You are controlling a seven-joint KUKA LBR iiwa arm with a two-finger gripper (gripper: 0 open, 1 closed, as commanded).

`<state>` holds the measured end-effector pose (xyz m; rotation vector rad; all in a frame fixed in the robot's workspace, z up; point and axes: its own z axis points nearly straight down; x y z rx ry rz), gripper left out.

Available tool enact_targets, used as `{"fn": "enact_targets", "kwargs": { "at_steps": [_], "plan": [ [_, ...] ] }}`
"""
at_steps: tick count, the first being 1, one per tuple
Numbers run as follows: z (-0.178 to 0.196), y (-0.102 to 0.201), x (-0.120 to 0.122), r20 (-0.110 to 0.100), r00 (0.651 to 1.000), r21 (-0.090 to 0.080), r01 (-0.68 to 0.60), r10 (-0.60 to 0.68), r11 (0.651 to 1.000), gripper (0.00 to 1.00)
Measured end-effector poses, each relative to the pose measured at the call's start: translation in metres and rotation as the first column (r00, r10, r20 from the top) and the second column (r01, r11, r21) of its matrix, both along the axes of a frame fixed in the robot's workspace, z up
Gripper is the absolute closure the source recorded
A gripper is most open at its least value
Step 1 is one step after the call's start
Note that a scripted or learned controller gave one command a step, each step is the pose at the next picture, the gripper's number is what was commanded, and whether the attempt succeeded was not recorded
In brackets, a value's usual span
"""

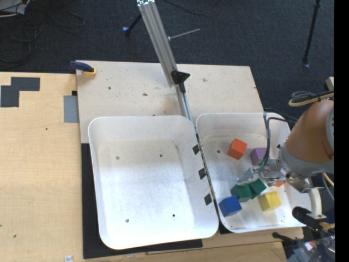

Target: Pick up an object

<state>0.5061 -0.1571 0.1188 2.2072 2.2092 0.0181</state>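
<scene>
The left bin (109, 146) comes first, its white floor only speckled. Behind it, at twelve o'clock, a metal rail (161, 42) slants down to the seam between the bins.

The right bin (218, 125) holds all the blocks, bunched in its near right part. Taking the bin's middle as the dial's centre: a blue cube (229, 206) at seven o'clock close to the near wall, an orange cube (237, 148) at about twelve, a green block (248, 190) at five, a purple block (258, 155) at about two, partly hidden by the arm, and a yellow cube (270, 201) at four to five, just beside the green one.

The arm (311, 138) leans in over the right wall, and the gripper (265, 173) is low over the cluster. Whether its fingers are apart or together I cannot tell; grey metal and cables blur there, and nothing shows clearly between them.

From the gripper the green block lies at about seven o'clock, very near, perhaps touching. It looks like the likeliest target. Its long axis runs roughly from eight to two o'clock, so I would judge a grasp across its short side best. The yellow cube, at five o'clock from the gripper, crowds that side and could be nudged.
</scene>
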Motion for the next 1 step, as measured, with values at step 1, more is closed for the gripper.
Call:
{"fn": "enact_targets", "kwargs": {
  "at_steps": [1],
  "plan": [
    [0.0104,-0.0025,-0.0001,0.001,1.000,0.000,0.011,-0.011,1.000,1.00]
  ]
}}
